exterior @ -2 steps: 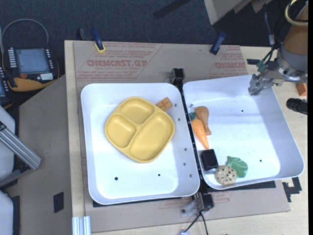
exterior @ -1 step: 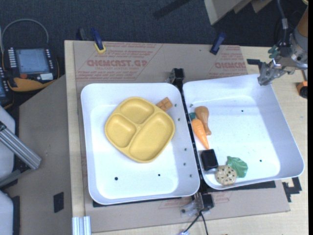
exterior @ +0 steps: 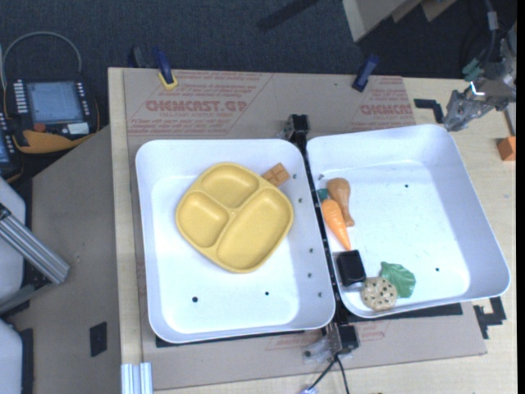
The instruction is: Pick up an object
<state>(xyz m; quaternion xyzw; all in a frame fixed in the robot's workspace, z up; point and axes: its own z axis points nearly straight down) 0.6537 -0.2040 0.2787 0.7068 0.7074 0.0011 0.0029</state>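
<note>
Nearest the camera, at the near edge of the right bin (exterior: 459, 220), sit three small things in a cluster: a round speckled cookie (exterior: 378, 293), a green leaf (exterior: 399, 277) touching it on its far right side, and a black block (exterior: 350, 267) just to the cookie's left, close against the wall shared with the left bin (exterior: 156, 302).

Farther along that same wall lies an orange carrot (exterior: 335, 222). Its long axis runs from far to near, tilted slightly, with the thick end away from the camera and the thin tip pointing toward the black block. A brown drumstick (exterior: 340, 197) lies beside it on the right, touching it, along nearly the same line; its fat end is at the far side and its narrow end points nearward.

In the left bin a yellow divided plate (exterior: 235, 217) lies flat, its three compartments facing up. A small tan block (exterior: 276, 174) rests just beside the plate's far right rim.

At the far right corner of the right bin, the gripper (exterior: 456, 113) hangs just outside the rim, well apart from every item. Nothing can be seen in its grasp, and whether it is wide or narrow cannot be told at this size.
</note>
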